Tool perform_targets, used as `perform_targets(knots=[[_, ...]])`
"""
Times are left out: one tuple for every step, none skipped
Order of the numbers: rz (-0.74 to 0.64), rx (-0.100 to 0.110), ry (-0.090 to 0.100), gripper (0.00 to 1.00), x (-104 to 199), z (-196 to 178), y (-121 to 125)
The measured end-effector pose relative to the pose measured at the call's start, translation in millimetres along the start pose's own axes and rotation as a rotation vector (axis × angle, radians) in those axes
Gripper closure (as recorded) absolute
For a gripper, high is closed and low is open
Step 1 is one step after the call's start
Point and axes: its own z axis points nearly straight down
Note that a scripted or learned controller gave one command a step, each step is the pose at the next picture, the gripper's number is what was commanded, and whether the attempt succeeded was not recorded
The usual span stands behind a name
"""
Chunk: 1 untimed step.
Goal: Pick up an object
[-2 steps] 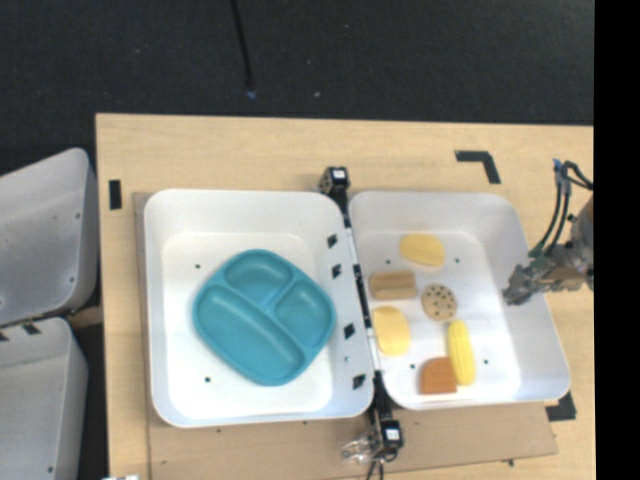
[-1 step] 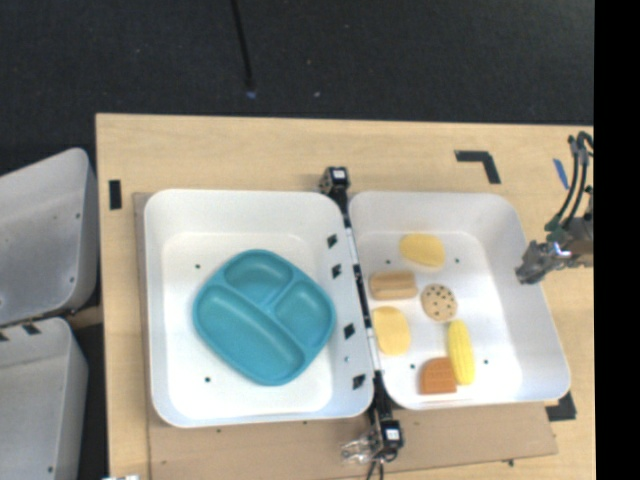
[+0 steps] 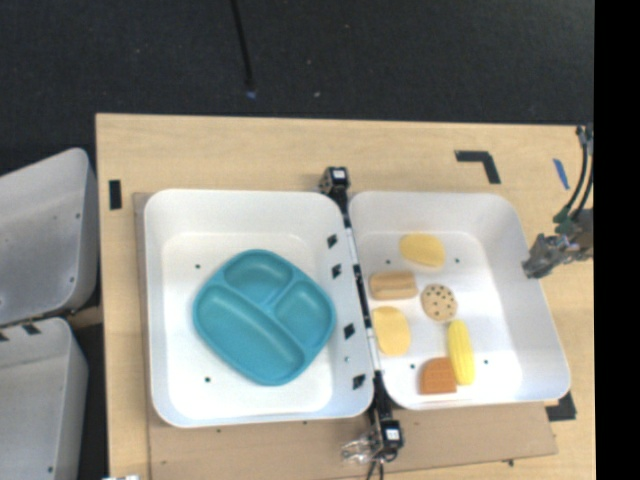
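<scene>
- Over at the right edge of the tabletop (image 3: 300,148), just outside the right bin (image 3: 505,218), sits the tool (image 3: 548,256), seen as a small grey shape with cables above it; I cannot tell whether it is released or clenched, and nothing shows in its grasp.
- Six small food-like pieces lie in the right bin: a yellow lump (image 3: 422,250) at the top, a tan block (image 3: 392,286) below it toward the divider, a round speckled cookie (image 3: 438,301) in the middle, a pale yellow piece (image 3: 391,330) lower left, a corn cob (image 3: 460,352) lower right, and an orange piece (image 3: 437,377) touching the cob's lower end.
- Filling much of the left bin (image 3: 170,218) is a teal divided tray (image 3: 262,316), lying flat and well apart from the tool.
- Any of the small pieces would serve; they look like light, stiff toy food with smooth, possibly slippery skins.
- My pick would be the tan block: flat sides, free on all sides, best taken across its short width.
- Harder choices: the cookie lies flat and thin, and the cob could roll and crowds the orange piece.
- No pick has begun; the tool is outside the bin.
</scene>
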Motion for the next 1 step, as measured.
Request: perform_targets(knots=[[-0.001, 0.002, 0.002, 1.00, 44.3, 11.6, 2.6]])
